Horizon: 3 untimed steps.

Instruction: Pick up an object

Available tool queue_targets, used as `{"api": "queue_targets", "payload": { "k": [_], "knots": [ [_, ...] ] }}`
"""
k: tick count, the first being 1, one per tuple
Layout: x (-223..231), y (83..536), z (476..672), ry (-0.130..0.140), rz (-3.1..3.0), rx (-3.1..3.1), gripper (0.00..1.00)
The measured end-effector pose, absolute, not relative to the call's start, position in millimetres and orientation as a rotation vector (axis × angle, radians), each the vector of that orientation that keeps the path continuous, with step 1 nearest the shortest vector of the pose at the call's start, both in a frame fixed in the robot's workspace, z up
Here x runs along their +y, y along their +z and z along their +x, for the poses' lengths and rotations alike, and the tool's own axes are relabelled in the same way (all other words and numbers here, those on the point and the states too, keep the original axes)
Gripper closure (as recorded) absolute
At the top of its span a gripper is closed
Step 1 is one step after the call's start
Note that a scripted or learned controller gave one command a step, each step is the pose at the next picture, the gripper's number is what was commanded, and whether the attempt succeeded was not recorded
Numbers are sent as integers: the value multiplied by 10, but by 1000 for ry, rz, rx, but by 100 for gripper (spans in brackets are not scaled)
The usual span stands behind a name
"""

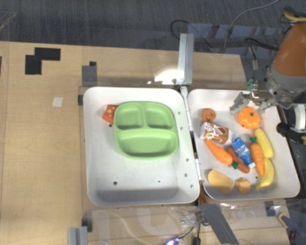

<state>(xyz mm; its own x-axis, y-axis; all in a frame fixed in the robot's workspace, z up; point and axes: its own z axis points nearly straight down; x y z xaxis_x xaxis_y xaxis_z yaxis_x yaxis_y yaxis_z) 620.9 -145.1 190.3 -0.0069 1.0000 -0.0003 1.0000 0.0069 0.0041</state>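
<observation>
Over the right bin, near its far right corner, we see the gripper hanging just above a small orange pumpkin. Its two metal fingers spread to either side of the pumpkin's top, so the jaws stand apart; we cannot tell whether they touch the pumpkin, and nothing is clamped between them. The grey arm with its orange band comes in from the right edge.

We count several other toy foods in that same bin. A brown round piece lies near the bin's left wall, with a small white carton just beside it toward us. A carrot runs at a slant below the carton. A blue packet lies in the middle, with a second carrot just to its right. Two bananas lie along the right side: one banana nearer the pumpkin and another banana closer to the near edge. A tan wedge and a small brown lump sit close to the near wall.

We find a green divided tray resting in the left bin, with a red piece touching the tray's left edge.
</observation>
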Motion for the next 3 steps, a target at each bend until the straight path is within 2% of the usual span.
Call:
{"api": "queue_targets", "payload": {
  "k": [1, 2, 3],
  "knots": [
    [-1997, 1322, 6328, 3, 2033, 2387, 0],
    [-2044, 883, 6521, 6, 1926, 2470, 0],
    [-1918, 883, 6271, 8, 2187, 2244, 0]
  ]
}}
